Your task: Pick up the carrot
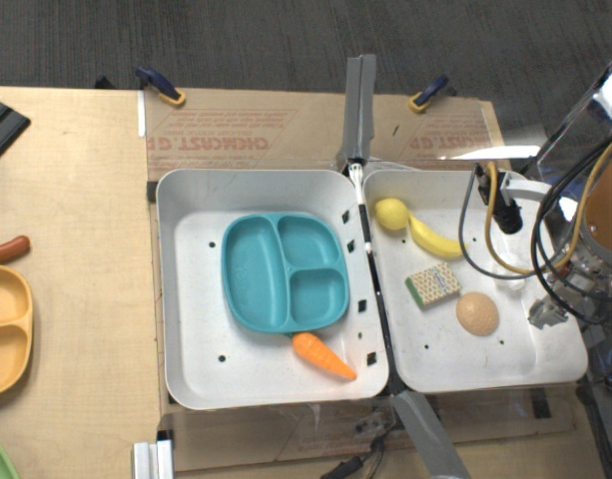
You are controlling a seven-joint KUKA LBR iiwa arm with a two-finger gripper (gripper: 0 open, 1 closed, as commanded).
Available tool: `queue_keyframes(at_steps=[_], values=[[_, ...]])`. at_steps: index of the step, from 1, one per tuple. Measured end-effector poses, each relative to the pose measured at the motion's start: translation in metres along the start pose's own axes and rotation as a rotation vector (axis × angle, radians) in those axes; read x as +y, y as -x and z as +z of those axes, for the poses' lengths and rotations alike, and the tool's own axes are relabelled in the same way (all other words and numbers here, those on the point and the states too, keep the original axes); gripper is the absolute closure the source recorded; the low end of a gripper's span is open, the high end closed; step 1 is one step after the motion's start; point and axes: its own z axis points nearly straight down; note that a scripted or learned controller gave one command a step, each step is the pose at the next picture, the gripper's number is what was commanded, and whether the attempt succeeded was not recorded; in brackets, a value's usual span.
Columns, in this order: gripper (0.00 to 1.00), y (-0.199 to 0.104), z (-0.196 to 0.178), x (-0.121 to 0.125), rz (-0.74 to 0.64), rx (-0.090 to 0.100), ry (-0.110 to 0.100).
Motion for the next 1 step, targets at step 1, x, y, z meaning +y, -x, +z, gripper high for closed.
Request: queue_keyframes(at_steps=[1], values=[[1.0,0.0102,0.0165,-0.0213,-0.238,0.003,0.0]])
